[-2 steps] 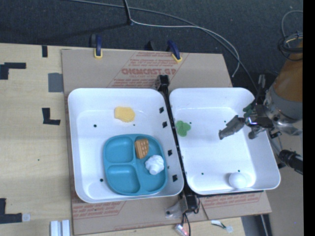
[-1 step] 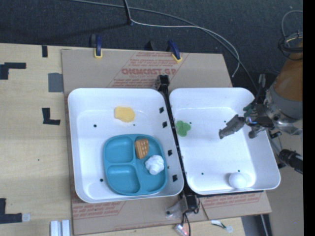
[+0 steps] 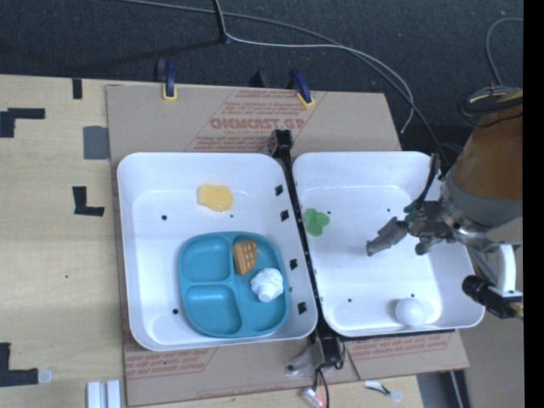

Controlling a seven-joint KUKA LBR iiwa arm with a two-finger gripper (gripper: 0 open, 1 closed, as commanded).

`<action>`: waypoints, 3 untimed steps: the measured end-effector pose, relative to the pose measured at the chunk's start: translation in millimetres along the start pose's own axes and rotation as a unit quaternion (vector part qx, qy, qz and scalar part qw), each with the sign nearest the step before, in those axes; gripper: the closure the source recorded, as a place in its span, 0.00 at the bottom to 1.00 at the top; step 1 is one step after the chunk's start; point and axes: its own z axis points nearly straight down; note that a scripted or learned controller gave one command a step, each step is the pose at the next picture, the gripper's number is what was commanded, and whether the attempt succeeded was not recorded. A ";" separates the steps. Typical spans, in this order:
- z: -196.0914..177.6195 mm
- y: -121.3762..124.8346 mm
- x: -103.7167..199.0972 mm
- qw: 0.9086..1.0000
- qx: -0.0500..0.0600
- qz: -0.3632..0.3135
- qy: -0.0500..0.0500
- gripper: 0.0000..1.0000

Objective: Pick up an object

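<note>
Camera view puts the two-finger gripper (image 3: 393,240) low over the floor of the right-hand shallow white bin (image 3: 340,167), near that bin's middle. One dark finger (image 3: 384,237) points left and slightly down, and a second shows just behind it near the wrist. Nothing lies between them, and whether they stand spread or closed cannot be told from this slant. Behind the gripper, the grey arm with its orange band (image 3: 491,164) reaches in over the bin's right wall.

Left of the gripper and apart from it, a small green leafy object (image 3: 316,222) lies on the bin floor close to the divider between the two bins. Below the gripper, a round white ball-like object (image 3: 411,311) rests near the bin's front wall, also well apart from the fingers.

Across the divider, the left-hand shallow white bin (image 3: 140,177) holds a teal plastic tray with three compartments (image 3: 204,300). A tan waffle-patterned piece (image 3: 245,256) sits in the tray's upper right compartment, and a crumpled white lump (image 3: 268,285) lies just below and to the right of it. Above the tray, on the bare bin floor, lies a flat yellow object (image 3: 216,197).

Both bins rest on a brown cardboard sheet (image 3: 246,119) with red lettering.
</note>
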 end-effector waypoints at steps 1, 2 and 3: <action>62.3 2.7 2.8 1.000 0.000 0.000 0.000 0.00; 121.8 9.3 4.7 1.000 0.000 0.000 0.000 0.00; 109.1 10.3 4.6 1.000 -0.002 -0.001 0.000 1.00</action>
